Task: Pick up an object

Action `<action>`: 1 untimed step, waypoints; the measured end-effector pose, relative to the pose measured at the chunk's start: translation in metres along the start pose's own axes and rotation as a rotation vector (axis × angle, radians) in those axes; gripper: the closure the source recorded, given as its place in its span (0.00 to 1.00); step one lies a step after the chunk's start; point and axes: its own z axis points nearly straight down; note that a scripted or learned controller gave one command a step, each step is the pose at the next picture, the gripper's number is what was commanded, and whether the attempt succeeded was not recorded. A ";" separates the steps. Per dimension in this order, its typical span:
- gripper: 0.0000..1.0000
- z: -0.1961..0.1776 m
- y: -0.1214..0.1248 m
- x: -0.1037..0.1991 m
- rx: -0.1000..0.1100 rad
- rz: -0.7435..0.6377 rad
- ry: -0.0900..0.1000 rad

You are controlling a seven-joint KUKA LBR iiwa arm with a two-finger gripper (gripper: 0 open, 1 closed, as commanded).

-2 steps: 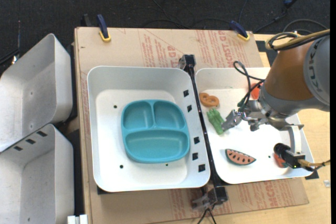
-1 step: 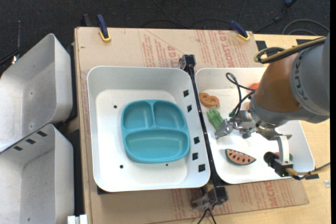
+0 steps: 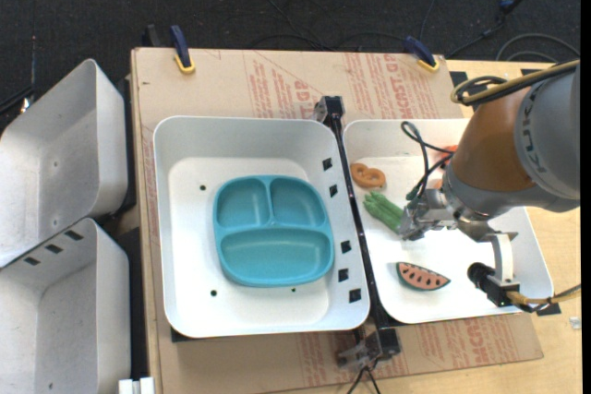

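so the desk [image 3: 240, 83] is a brown cardboard-covered board with red print on it, held at the far edge by two clamps with yellow tips, and it carries two shallow white bins side by side. the left bin [image 3: 175, 226] has a teal divided plate [image 3: 273, 231] sitting about in its middle, three compartments, two small ones on the far side and a long one on the near side. nothing is on the plate.

the arm [image 3: 517, 148] comes in from the right, big grey body with the orange band, and hangs over the right bin [image 3: 388, 138]. its jaws [image 3: 413, 224] are low down over the middle of that bin, pointing toward the left wall. can't tell from this angle whether the jaws are wide or narrow, it's just a dark cluster of metal and cable.

the stuff to pick from is all in the right bin. a green pea pod toy [image 3: 382, 209] lies right beside the jaws, maybe touching, i can't tell. a small orange pretzel [image 3: 368, 175] sits just beyond it toward the far side. a watermelon slice [image 3: 423, 276] lies flat near the front edge, apart from the jaws.
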 end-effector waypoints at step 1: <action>1.00 -0.045 0.007 0.005 -0.004 -0.007 -0.001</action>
